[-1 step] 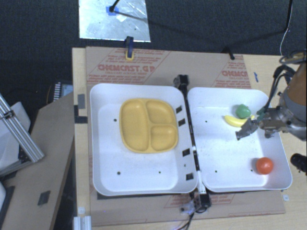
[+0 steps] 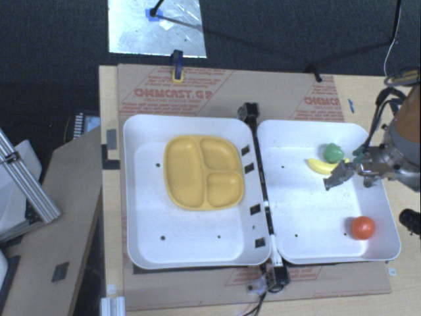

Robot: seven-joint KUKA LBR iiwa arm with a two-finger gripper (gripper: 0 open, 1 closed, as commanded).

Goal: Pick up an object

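Observation:
In the right bin (image 2: 296, 242) a yellow banana (image 2: 321, 166) lies next to a green round fruit (image 2: 333, 153) near the far right side. An orange-red round fruit (image 2: 362, 227) sits alone near the front right corner. My gripper (image 2: 352, 178) hangs over the right bin, just right of and slightly nearer than the banana. Its fingers (image 2: 334, 178) are spread open with nothing between them. The arm comes in from the right edge.
A yellow divided plate (image 2: 202, 172) lies in the middle of the left bin (image 2: 145, 242). A black hinge strip (image 2: 258, 183) runs between the two bins. Cables hang beside the arm at the far right.

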